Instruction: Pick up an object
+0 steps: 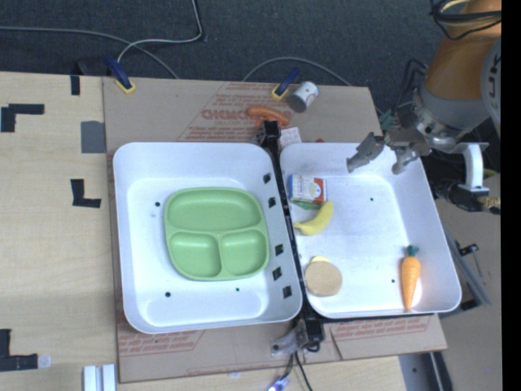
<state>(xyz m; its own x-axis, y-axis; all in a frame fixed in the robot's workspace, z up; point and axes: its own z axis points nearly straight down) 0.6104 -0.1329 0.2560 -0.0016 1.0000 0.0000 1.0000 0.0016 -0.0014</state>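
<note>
Over right bin's (423, 210) far edge, end effector (382, 158) open, empty, carrot (410, 278) upright along near-right wall, green top pointing away, banana (317, 219) slanted.

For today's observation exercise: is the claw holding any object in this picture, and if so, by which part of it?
Nothing is held. The claw hangs open over the right bin's far edge with only bare air between its fingers; the carrot, banana and small carton lie in the bin.

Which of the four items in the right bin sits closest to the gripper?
The small red-and-white carton, at the bin's upper left, left of the gripper. The yellow banana, round tan cookie and orange carrot lie farther down.
</note>
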